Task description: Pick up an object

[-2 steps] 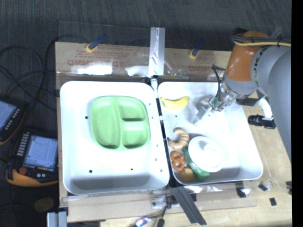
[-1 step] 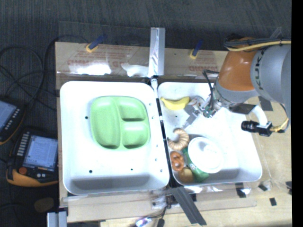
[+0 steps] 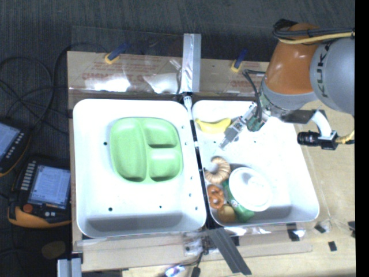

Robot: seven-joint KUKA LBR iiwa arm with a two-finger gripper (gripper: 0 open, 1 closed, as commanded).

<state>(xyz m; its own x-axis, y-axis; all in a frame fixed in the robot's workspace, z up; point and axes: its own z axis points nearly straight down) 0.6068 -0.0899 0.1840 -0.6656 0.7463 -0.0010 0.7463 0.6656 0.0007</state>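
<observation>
Approach step: gripper [image 3: 230, 135] hangs low near the right bin's [image 3: 288, 154] back-left corner, fingers slightly spread and holding nothing, tips just beside the banana [image 3: 212, 124] (nearest pickable object, lying against the back wall), so next it must centre, descend, close.

Green divided tray [image 3: 145, 148] in left bin [image 3: 86, 172]; perhaps tablets [image 3: 49, 186] beside.
</observation>
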